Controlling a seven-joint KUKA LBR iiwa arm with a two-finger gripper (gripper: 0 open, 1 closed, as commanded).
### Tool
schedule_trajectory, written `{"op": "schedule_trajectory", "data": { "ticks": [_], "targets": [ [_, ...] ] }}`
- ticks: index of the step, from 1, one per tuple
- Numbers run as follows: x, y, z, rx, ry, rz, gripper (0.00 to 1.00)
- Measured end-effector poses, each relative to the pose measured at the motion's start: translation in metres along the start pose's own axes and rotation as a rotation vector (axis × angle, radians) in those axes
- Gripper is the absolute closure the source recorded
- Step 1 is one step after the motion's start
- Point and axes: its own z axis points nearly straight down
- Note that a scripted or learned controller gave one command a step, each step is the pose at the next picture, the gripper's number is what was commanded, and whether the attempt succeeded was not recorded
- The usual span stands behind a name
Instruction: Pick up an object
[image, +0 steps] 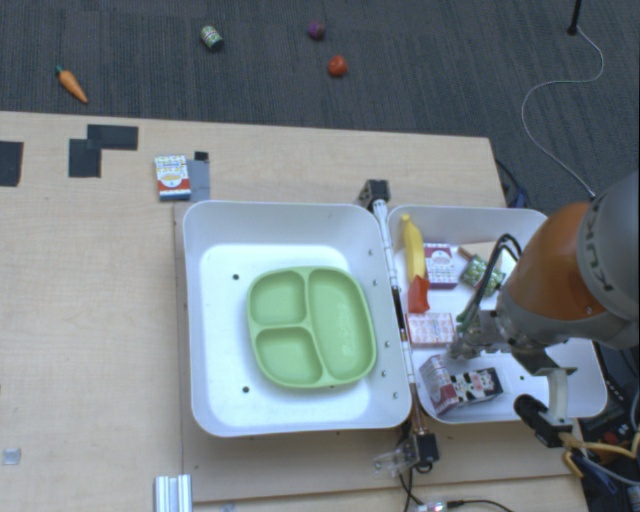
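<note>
The right bin (585, 395) holds several small items. A yellow banana-shaped toy (411, 245) and a red piece (418, 293) lie along its left wall. A red-and-white box (439, 265) and a green packet (481, 271) sit towards the back. A pink-white packet (431, 328) is in the middle, and a silver and black pack (457, 386) lies at the front. My gripper (464, 345) reaches down from the grey wrist, between the pink-white packet and the silver pack. The arm's orange band (548, 270) covers the bin's right part.
The left bin (215, 300) holds a green three-compartment plate (311, 326). A small red-and-white box (173, 178) and black tape patches (98, 148) lie on the bench behind it. Small toys, including a carrot (72, 84), are scattered on the carpet beyond.
</note>
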Motion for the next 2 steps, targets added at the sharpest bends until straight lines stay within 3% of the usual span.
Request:
{"op": "schedule_trajectory", "data": {
  "ticks": [1, 2],
  "targets": [
    [0.000, 0.000, 0.000, 0.000, 0.000, 0.001, 0.00],
    [0.001, 0.002, -0.010, -0.004, 0.000, -0.003, 1.00]
  ]
}}
